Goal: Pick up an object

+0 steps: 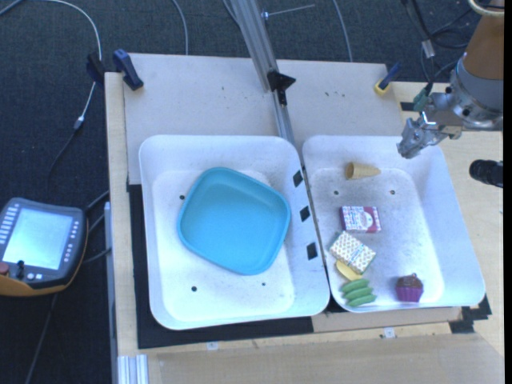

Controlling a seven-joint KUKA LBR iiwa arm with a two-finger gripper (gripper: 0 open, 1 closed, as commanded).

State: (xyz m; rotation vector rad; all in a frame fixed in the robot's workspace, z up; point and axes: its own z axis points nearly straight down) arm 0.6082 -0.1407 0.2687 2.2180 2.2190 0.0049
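The gripper is hanging over the far right rim of the right bin, at the end of the grey arm reaching in from the right. Whether it is released or clenched cannot be told from this angle, and nothing is showing in its grasp.

Taking the right bin as the landmark, a small cone is lying on the bin's floor near its far edge, just inward from the gripper and apart from it. A red and white carton is sitting near the bin's middle. A yellow checkered packet is lying just nearer than that, tilted. A yellow piece is peeking out beside the packet, and a green pea pod is resting at the bin's near left corner. A purple piece is standing toward the near right.

Left of the right bin, the left bin is holding a blue plate.
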